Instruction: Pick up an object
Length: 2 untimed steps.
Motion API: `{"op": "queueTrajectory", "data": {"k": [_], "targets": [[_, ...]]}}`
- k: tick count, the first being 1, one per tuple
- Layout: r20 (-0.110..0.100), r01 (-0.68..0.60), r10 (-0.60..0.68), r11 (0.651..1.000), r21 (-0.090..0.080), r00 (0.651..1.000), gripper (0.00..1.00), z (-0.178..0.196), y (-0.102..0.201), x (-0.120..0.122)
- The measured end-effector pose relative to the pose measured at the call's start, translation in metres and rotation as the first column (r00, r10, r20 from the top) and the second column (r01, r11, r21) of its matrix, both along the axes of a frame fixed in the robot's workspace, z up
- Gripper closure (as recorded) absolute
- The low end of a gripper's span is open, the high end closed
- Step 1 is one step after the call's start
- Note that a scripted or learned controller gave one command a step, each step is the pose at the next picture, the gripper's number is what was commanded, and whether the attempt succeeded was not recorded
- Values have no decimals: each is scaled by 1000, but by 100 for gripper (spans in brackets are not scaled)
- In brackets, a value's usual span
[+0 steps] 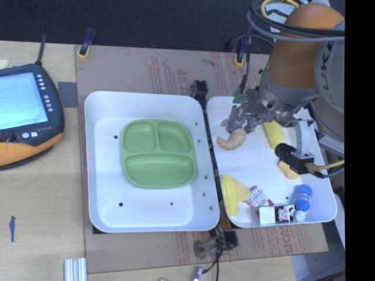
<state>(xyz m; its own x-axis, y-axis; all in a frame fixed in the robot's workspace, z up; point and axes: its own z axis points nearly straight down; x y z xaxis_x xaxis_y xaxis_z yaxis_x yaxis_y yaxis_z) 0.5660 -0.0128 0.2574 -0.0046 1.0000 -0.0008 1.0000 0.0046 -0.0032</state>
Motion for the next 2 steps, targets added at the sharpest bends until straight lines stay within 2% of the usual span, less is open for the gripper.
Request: {"op": "queueTrajectory", "data": {"k": [1,2], "targets": [[0,1,-1,1000,1,1000,100,13,40,11],[-2,-1,1,1000,-1,1000,100,-15,39,6]]}}
